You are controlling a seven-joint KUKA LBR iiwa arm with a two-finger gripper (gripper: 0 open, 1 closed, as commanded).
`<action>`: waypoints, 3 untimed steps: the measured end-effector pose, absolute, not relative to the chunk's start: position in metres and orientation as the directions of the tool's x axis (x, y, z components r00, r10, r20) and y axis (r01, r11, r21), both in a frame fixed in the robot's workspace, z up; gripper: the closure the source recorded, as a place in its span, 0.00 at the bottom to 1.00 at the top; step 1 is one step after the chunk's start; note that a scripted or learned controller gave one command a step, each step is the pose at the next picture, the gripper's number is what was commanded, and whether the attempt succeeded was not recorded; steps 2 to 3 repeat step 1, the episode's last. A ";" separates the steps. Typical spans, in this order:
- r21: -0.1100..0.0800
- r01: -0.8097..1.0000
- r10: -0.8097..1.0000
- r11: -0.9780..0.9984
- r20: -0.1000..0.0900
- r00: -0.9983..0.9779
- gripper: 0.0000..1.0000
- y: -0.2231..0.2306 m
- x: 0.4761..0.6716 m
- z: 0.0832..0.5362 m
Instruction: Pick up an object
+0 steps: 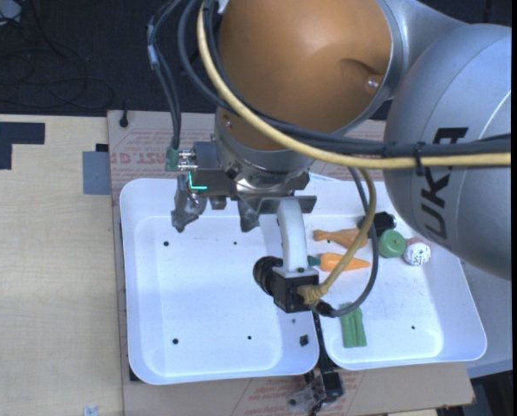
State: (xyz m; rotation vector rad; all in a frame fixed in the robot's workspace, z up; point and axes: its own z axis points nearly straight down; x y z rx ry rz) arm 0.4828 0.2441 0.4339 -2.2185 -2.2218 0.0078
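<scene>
Arm [345, 76] fills the top and right of the view, wrist hanging over the far edge of the left bin [154, 354]. Worktop [42, 258] to the left is bare board.

Gripper [213, 219] sits low over the left bin's far side, nothing between its fingers. Jaws look spread fairly wide, one fingertip near the bin's far-left corner, the other toward the divider between bins.

Left bin has no objects I can make out under the gripper. All candidates are in the right bin [449, 345]: orange carrot [345, 263] and a tan piece [338, 236] near the far-left part, green round piece [390, 245] and a white ball [416, 254] further right along the far side, green block [353, 328] toward the near edge.

Judgement: still approach/search, no grasp made. Next move calls for shifting across the divider to the right bin, centring on one item (carrot looks easiest), then descending and closing. Risk: the hanging cable and camera mount crowd that area.
</scene>
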 end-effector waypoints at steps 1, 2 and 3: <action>-0.008 1.000 1.000 0.002 -0.004 -0.002 1.00 0.244 0.483 0.443; -0.008 1.000 1.000 0.002 -0.004 -0.002 1.00 0.244 0.483 0.443; -0.008 1.000 1.000 0.002 -0.004 -0.002 1.00 0.244 0.483 0.443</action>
